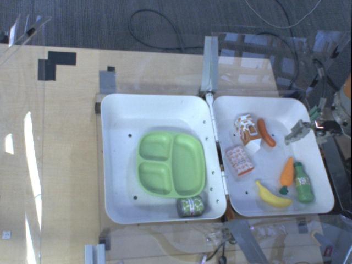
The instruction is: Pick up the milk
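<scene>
Your target, the small white-and-orange milk carton (247, 128), lies in the upper left part of the right-hand shallow white bin (324, 202), just beside a red-orange sausage (267, 133) on its right and a little above a flat pink-and-white patterned packet (240, 160). The pincer (298, 132) hovers at that bin's right edge, well apart from the carton. It carries nothing, and the view is too small to tell how wide it stands.

You are in the approach step; nothing has been grasped yet. As a judgement, the next move calls for travelling left across the bin, lining up over the carton, and coming down so the sausage stays outside the grip. The sausage sits so close that it could be nudged or caught along with the carton.

Lower in the same bin lie an orange carrot (286, 173), a green bottle (302, 183) and a yellow banana (272, 196), all away from your path. The left-hand white bin (113, 147) holds a green divided plate (171, 164) and a small green can (190, 205). Both bins rest on the pale wooden worktop (55, 164).
</scene>
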Robot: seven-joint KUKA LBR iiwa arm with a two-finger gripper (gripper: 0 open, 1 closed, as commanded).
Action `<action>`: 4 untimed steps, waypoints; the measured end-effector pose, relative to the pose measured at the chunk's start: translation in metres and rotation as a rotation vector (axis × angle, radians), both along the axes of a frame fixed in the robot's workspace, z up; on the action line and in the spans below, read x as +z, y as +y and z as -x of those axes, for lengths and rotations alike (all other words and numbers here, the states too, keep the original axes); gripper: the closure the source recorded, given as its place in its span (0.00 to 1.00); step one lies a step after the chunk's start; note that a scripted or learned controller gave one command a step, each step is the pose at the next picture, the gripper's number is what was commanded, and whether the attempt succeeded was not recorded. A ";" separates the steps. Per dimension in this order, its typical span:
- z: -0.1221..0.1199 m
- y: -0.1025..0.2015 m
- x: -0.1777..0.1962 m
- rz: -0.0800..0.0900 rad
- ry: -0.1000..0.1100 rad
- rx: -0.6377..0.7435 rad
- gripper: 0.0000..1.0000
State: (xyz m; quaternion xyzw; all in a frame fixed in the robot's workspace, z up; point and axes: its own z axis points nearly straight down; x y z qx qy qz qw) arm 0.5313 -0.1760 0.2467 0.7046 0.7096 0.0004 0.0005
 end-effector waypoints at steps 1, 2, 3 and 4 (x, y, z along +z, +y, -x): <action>0.015 -0.030 -0.081 0.000 0.000 -0.020 0.00; 0.025 -0.021 -0.159 -0.005 -0.009 -0.239 0.00; 0.022 -0.021 -0.150 -0.003 -0.014 -0.237 1.00; -0.010 0.037 -0.071 0.000 -0.002 -0.220 1.00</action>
